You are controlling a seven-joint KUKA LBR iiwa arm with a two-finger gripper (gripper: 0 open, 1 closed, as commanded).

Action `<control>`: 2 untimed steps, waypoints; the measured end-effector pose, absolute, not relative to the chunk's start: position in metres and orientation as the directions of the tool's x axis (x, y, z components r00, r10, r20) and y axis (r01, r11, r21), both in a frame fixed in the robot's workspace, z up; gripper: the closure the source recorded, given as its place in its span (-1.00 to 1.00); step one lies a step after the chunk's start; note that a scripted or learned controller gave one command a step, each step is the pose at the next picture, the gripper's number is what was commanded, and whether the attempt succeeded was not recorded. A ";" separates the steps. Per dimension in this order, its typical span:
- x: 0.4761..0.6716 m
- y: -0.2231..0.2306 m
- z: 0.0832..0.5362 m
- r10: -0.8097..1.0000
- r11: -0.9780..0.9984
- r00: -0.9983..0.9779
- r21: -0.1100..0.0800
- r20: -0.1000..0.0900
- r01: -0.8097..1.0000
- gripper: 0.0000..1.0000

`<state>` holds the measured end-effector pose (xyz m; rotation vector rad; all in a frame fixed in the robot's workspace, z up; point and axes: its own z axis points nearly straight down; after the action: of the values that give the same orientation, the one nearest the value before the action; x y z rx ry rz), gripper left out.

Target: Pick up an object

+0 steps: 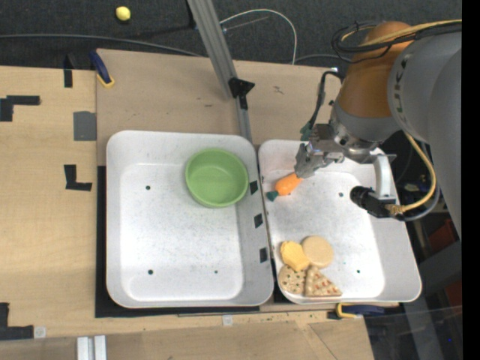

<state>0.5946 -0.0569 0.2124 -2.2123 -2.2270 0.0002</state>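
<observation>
An orange toy carrot [285, 184] with a green tip lies in the right bin [375, 265], near its back left corner. My gripper [304, 169] hangs just above and to the right of the carrot's upper end, very close to it or touching it. Whether the carrot is between the gripper's tips is hidden by the wrist. A green bowl [217, 177] sits upright at the back of the left bin [120, 223].
Toy foods cluster at the right bin's front left: a yellow piece [294, 256], a tan round biscuit [319, 250], a cracker [292, 280] and a pizza slice [322, 284]. A slanted metal pole [216, 47] ends behind the bins' divider.
</observation>
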 end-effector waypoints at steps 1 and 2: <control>0.614 -0.008 0.205 1.000 0.007 -0.007 -0.001 0.001 1.000 1.00; 0.633 0.031 0.214 1.000 0.006 -0.006 0.000 0.001 1.000 1.00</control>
<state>0.6327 0.0314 0.2145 -2.2146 -2.2272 -0.0017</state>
